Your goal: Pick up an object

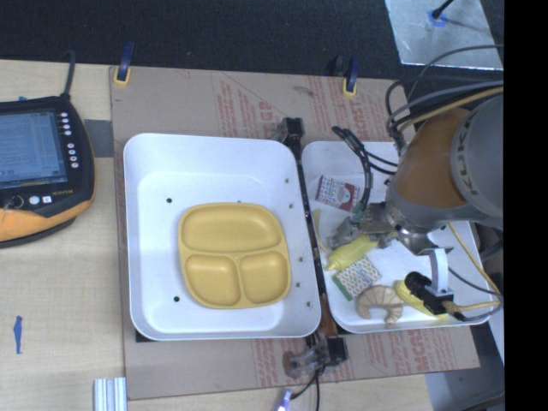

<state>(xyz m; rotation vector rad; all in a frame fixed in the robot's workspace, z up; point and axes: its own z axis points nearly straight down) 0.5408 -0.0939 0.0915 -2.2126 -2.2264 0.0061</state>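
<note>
Two white bins sit side by side on a sheet of cardboard [214, 101] that's clipped down at the far edge by two blue-and-yellow clamps [124, 65] [349, 74], all of it on a wooden tabletop [51, 315]. The left bin [137, 229] just has a yellow divided plate [233, 253] lying flat in the middle, three compartments, one long one on the far side and two smaller ones near. The right bin [342, 311] is where all the loose stuff is. A small red-and-white packet [336, 193] lies toward the far left of it, a yellow toy [351, 253] sits near the bin's left wall about halfway down, a patterned card [360, 274] lies right against the toy's near side, and a tan croissant [381, 303] is just beyond that card toward the near edge. The grey arm [437, 174] with its orange band comes in from the right and hangs over the right bin, with the tool [358, 227] down low, just above the far end of the yellow toy. Honestly I can't tell how far open the tool is from this angle, and nothing looks to be gripped in it. Off to the far left on the tabletop there's a control tablet [38, 165] with a lit screen.
</note>
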